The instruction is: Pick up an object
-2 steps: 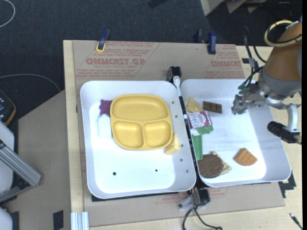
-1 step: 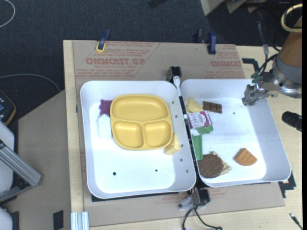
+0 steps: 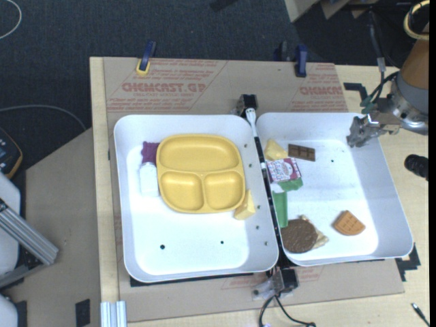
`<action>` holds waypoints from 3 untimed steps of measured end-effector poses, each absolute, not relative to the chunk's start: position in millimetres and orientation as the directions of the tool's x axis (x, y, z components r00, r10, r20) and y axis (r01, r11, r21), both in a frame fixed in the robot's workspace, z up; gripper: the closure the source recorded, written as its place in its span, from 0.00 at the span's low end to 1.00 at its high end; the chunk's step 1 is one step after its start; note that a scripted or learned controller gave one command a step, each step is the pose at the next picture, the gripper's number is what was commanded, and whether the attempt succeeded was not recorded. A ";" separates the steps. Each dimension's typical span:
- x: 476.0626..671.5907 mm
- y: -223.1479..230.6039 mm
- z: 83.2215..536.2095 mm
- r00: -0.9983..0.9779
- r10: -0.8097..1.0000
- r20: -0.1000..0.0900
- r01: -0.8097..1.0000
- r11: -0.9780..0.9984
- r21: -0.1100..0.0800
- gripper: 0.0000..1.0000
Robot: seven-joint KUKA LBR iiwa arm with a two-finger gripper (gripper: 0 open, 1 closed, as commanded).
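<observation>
Over the right bin's (image 3: 381,182) far right corner we see the end effector (image 3: 359,133), touching nothing we can make out; whether it is open or closed we cannot tell. Candidates lie well apart from it: a brown bar (image 3: 301,152), a waffle piece (image 3: 348,223), a round cookie (image 3: 298,235). We judge it could descend onto bare floor or clip the rim.

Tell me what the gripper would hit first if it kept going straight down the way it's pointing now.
Probably bare floor of the right bin. The gripper hangs over the bin's upper right corner, pointing down and slightly left. The nearest item, the brown bar, lies well to its left, off that line. Depth is hard to judge from this slanted view.
</observation>
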State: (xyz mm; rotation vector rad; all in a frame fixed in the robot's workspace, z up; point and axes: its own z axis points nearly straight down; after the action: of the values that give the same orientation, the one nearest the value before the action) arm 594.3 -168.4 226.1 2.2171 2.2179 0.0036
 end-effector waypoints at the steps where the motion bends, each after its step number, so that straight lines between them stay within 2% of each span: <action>1: 564.4 -114.2 222.7 -0.004 1.000 0.002 1.000 0.004 -0.005 1.00; 2: 541.4 -63.1 234.2 -0.006 1.000 0.004 1.000 0.006 -0.003 1.00; 3: 527.4 -33.6 233.5 -0.004 1.000 0.002 1.000 0.004 -0.004 1.00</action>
State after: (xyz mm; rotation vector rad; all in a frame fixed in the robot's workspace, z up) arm 527.4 -33.6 233.5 2.2203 2.2287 -0.0017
